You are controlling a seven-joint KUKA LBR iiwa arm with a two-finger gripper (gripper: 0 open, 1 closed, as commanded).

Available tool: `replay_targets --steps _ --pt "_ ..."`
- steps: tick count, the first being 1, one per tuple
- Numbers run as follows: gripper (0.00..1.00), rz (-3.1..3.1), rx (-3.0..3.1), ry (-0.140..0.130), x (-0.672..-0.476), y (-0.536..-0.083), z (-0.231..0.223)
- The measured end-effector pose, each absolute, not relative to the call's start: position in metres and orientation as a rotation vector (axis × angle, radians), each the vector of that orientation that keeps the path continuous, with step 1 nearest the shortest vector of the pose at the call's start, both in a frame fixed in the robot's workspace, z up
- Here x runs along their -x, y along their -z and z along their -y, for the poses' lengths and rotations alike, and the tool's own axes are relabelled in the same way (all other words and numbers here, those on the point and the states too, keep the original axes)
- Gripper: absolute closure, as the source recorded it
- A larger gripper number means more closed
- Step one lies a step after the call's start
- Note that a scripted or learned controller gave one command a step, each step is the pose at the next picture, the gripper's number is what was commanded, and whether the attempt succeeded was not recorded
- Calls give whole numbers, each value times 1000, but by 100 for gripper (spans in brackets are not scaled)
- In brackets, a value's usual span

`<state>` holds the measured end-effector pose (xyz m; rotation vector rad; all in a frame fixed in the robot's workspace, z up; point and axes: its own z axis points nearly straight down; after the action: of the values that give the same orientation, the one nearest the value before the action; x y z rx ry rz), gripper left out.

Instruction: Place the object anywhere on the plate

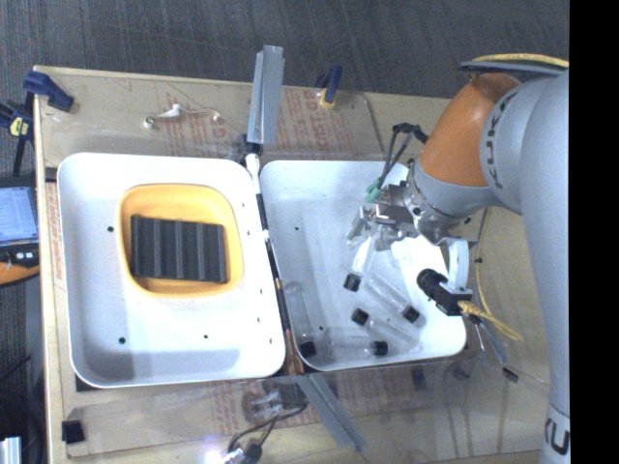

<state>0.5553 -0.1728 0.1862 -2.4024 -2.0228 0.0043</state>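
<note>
At centre left of the frame the left bin holds the yellow plate, with a dark ribbed rack lying across its middle; the plate's rim is bare all round. The divider between the bins runs down the middle of the frame, and anything carried to the plate must cross it leftward.

In the right bin, at centre right, lie several clear tubes with black caps, scattered toward the lower part; which one counts as the object I cannot tell, and their long axes run at differing slants. The gripper hangs over them, just above and to their upper side, so the plate lies well to its left. Whether it is wide, narrow or holding anything cannot be judged here. The grey arm fills the right.
</note>
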Motion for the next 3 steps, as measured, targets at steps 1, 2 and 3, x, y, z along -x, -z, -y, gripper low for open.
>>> replay_targets --steps 1,2,3 --pt "100 2287 2153 -1 -566 -224 125" --pt "100 2577 1796 -1 -609 -214 63" --pt "100 2789 1440 -3 -599 -192 7"
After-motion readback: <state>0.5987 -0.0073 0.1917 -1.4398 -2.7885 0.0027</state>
